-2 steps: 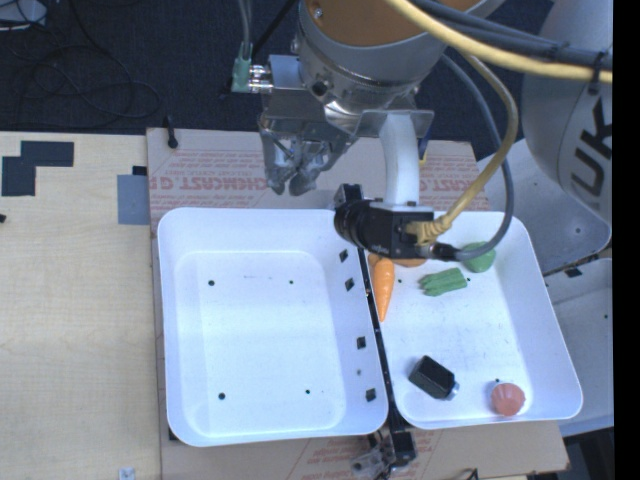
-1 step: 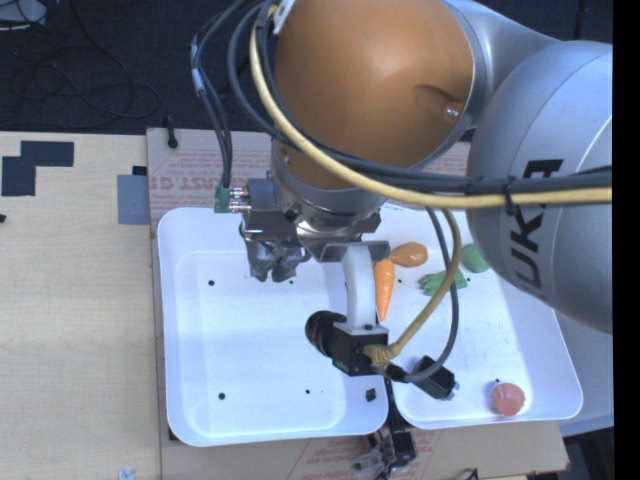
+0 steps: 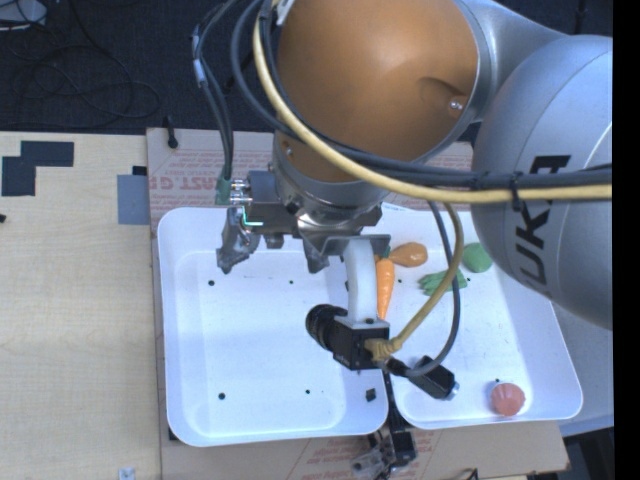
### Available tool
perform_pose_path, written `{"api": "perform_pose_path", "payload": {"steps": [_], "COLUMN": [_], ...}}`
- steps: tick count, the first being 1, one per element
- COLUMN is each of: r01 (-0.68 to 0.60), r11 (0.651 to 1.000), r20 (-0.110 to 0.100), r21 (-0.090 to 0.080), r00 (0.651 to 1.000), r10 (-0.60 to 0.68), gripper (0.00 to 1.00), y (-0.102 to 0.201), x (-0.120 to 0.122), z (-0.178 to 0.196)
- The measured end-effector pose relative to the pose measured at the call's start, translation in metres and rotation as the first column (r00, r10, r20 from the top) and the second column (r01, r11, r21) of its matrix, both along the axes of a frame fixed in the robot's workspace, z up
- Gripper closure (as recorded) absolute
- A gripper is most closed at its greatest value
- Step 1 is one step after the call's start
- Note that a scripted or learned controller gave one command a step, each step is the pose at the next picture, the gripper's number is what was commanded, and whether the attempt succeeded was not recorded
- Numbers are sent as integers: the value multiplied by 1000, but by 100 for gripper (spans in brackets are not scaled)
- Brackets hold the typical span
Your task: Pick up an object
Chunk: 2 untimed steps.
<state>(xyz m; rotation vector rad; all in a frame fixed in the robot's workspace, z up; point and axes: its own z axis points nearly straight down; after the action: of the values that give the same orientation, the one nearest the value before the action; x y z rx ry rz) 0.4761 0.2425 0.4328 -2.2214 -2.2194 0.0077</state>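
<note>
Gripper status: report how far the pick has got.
Done: the arm has reached over the bins, and the gripper hangs low over the left bin. In hand: nothing visible between its fingers. Left: the whole pick. The carrot, the orange piece and the green piece lie in the right bin, the red piece in its near corner.

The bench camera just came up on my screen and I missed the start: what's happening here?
A grey KUKA arm with an orange band is reaching in over two shallow white bins. Its gripper hangs low over the left bin, near the top edge. The loose items lie in the right bin: a toy carrot by the divider, an orange piece, something green and a pinkish ball in the near corner. Nothing shows between the fingers, so no pick yet.
</note>
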Motion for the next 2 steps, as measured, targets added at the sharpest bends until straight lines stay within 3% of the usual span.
{"api": "perform_pose_path", "payload": {"steps": [1,2], "r01": [3,8], "r11": [1000,1000], "r20": [-13,3], "r21": [-6,-2], "r00": [1000,1000], "r10": [-3,-8], "gripper": [0,0], "y": [-37,-112], "x": [-2,53], "z": [-154,-141]}}
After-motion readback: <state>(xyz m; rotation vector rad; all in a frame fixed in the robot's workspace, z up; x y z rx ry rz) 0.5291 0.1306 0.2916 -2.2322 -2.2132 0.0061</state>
